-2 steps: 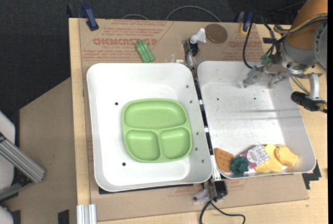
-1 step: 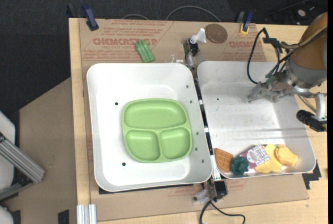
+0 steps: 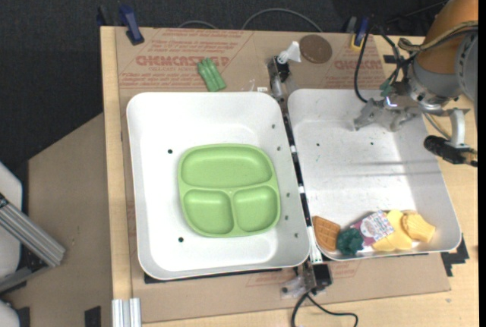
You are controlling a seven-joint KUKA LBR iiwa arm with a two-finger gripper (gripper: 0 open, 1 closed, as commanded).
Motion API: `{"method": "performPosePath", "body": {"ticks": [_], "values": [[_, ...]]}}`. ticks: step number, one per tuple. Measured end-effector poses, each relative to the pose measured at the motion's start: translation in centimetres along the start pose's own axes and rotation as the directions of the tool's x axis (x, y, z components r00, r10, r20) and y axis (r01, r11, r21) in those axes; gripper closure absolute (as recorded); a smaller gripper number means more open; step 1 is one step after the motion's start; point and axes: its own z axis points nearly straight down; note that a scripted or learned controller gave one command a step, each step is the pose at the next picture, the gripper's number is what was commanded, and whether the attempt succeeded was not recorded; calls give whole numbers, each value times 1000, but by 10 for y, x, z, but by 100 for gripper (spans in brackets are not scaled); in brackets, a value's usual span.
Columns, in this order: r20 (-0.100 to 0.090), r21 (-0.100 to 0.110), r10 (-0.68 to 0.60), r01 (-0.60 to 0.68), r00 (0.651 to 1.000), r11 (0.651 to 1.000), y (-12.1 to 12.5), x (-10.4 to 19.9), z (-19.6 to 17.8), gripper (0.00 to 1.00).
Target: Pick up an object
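Note:
The right bin (image 3: 364, 166) holds a small heap along its near edge: a brown waffle-like piece (image 3: 326, 232), a dark green broccoli-like piece (image 3: 350, 242), a pink and white packet (image 3: 377, 224) and yellow pieces (image 3: 410, 231). My gripper (image 3: 383, 119) hangs over the far right part of this bin, well away from the heap. Its grey fingers (image 3: 364, 119) are spread open with nothing between them. The orange-banded arm comes in from the upper right.
A green divided plate (image 3: 228, 189) lies in the left bin (image 3: 152, 136). On the bench behind the bins are a green ribbed object (image 3: 212, 75), a brown disc (image 3: 315, 49), blue clamps (image 3: 133, 24) and cables.

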Motion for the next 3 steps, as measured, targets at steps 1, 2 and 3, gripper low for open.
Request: {"method": "performPosePath", "body": {"ticks": [1,2,3], "values": [[18,-28,2,-2,1000,1000,0,-4,-75,0],[13,-15,3,-3,1000,1000,-42,-2,-33,0],[11,-17,1,0,1000,1000,-46,0,1,0]]}}
